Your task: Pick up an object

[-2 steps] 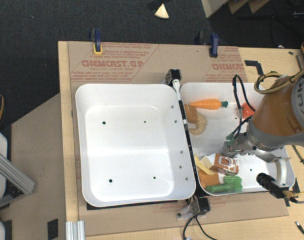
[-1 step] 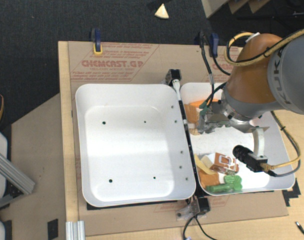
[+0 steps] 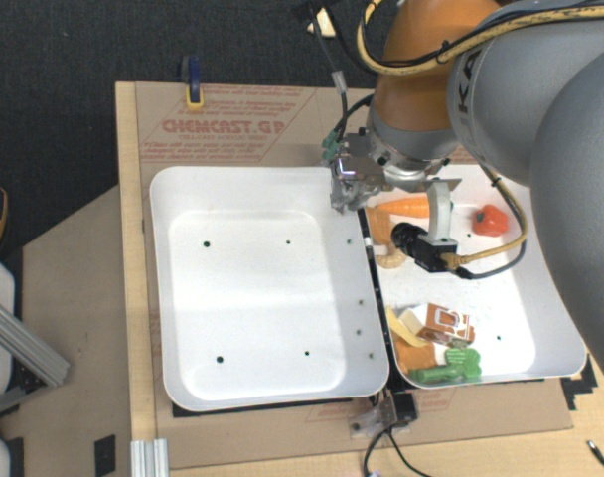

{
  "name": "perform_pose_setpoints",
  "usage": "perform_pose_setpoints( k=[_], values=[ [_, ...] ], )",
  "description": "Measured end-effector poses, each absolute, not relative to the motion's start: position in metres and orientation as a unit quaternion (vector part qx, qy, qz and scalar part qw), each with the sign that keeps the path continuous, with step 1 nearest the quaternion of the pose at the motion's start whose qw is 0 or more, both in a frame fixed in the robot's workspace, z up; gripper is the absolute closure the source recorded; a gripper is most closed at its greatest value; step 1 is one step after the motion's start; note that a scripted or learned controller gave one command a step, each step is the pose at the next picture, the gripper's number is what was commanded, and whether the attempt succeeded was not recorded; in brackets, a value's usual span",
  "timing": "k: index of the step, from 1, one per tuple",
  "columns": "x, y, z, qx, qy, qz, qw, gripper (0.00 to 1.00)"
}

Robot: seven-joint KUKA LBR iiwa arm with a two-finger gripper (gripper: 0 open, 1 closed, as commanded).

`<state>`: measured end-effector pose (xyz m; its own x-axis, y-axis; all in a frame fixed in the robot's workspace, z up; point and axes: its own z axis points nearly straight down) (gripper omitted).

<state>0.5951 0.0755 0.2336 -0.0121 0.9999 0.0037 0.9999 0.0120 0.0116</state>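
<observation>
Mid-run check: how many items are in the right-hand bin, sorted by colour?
orange item: 1
red item: 1
green item: 1
tan or yellow, beige lump and yellow wedge: 2
brown-and-white item: 1
Total: 6 visible in the right bin

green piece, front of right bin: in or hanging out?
In. The green piece lies inside the right bin, against its front wall; the white rim shows below it.

- white left bin [image 3: 252,296], small black dots
- white right bin [image 3: 526,306]
- orange carrot [image 3: 409,207]
- red toy [image 3: 491,221]
- green toy [image 3: 451,366]
- brown worktop [image 3: 282,102], red lettering
- blue and yellow clamp [image 3: 192,79]
- grey arm [image 3: 550,97], orange band [image 3: 431,28]
</observation>
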Motion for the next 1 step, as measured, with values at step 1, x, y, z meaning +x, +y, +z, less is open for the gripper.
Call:
perform_pose_setpoints(
  k=[1],
  values=[
    [0.6647, 0.153, 0.4157, 0.704, 0.71, 0.0105, 0.007, 1.0]
  ],
)
